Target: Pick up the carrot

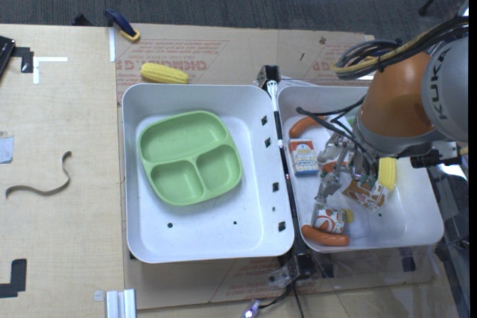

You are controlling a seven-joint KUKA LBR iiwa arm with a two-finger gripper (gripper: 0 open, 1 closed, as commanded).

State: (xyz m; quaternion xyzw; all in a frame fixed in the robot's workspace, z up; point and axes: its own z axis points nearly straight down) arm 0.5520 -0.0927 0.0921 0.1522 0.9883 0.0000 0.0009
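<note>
The carrot is lying flat in the right bin, close against that bin's near wall, with a small printed carton just beside it. The gripper is hanging over the middle of the right bin, apart from the carrot; whether it is parted or closed cannot be told. Judged as a light, rigid, smooth toy, the carrot is likely to slip or roll. Grasping across its thicker mid-section is advised, avoiding the tapered ends and the bin wall.
</note>
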